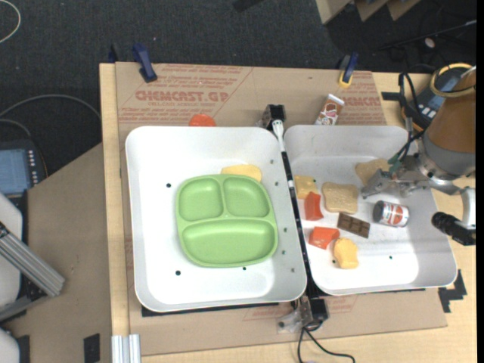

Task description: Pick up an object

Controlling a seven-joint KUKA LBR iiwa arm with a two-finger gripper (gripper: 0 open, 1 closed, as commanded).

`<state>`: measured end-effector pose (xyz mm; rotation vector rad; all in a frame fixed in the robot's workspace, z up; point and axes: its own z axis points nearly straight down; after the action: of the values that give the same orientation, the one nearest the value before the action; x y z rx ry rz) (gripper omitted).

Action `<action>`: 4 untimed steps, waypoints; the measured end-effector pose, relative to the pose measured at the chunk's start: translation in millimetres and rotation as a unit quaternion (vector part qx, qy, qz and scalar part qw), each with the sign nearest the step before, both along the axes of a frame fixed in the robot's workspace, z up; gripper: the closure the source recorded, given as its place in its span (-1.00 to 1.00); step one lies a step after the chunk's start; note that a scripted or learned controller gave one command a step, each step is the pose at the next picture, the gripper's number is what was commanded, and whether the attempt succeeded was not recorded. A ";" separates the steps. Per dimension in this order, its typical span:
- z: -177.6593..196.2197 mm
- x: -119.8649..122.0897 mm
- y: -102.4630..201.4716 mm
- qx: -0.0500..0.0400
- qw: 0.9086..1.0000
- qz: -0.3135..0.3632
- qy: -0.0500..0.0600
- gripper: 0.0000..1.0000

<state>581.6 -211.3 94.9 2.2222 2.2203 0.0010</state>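
Note:
The right bin (393, 274) holds several small items: a yellow piece (305, 185), an orange-red block (313, 206), a slice of toast (340, 197), a brown chocolate bar (353, 224), a red-orange wedge (324, 237), a yellow lump (346, 253), a small red and silver can (391, 214) lying on its side, and a tan piece (370, 169). My gripper (387, 181) hangs low over the bin's upper right part, just right of the tan piece and just above the can. Nothing shows held in it.
The left bin (151, 172) carries a green divided plate (225, 219) with a pale yellow item (242, 172) behind it. A small carton (330, 110) and an orange disc (201, 120) lie on the board beyond the bins. Blue clamps (144, 63) grip the board's far edge.

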 end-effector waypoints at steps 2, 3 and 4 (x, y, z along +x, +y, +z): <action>0.5 -28.5 1.5 0.000 1.000 0.000 0.000 1.00; -0.2 -28.8 1.6 0.000 1.000 0.000 0.000 -1.00; -9.7 -75.2 15.9 0.000 1.000 -0.001 0.001 -1.00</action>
<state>506.4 -195.4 85.2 2.2250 2.2199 0.0006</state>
